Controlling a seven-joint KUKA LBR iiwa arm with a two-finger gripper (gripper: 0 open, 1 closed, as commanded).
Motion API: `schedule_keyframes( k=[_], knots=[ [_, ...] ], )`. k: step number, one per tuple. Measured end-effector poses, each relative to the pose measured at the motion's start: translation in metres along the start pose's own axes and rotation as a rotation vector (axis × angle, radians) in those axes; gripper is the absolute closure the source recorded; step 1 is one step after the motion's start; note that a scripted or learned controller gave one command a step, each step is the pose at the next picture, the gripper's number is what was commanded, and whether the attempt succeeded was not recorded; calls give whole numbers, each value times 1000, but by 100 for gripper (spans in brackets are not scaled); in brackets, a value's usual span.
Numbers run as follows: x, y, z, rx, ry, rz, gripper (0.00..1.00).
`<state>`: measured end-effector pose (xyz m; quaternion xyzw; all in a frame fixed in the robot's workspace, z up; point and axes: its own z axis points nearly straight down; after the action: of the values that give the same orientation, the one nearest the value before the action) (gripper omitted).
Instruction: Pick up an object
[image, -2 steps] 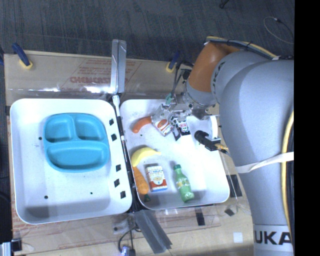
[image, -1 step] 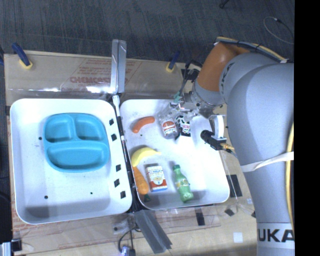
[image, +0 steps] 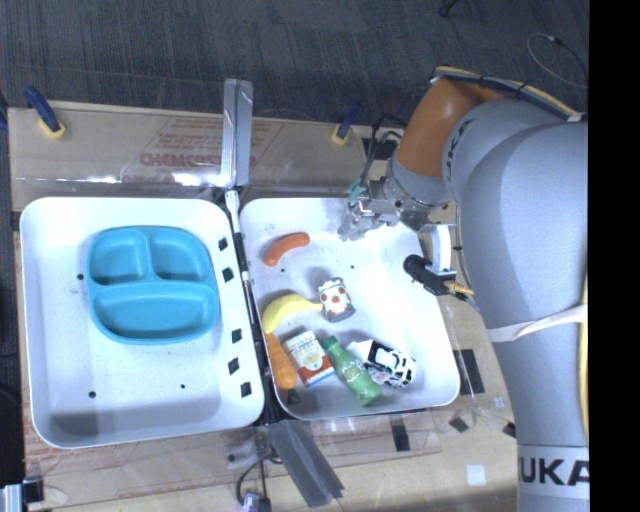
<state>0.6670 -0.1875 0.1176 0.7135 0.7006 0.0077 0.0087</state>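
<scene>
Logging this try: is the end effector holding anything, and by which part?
Nothing is held. The end effector hangs over the right bin's far edge, apart from the sausage and the rest.

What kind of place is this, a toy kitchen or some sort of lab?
Most likely a robot lab bench: a grey arm reaches over two white bins, one with toy food like a banana, the other with a blue tray.

Glossy white plastic bins (image: 60, 420), smooth matt blue tray (image: 153, 283).
</scene>
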Motion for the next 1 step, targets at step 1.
schedule_keyframes(
  k=[1],
  knots=[
    [0,0,0,1,0,-1,0]
  ],
)
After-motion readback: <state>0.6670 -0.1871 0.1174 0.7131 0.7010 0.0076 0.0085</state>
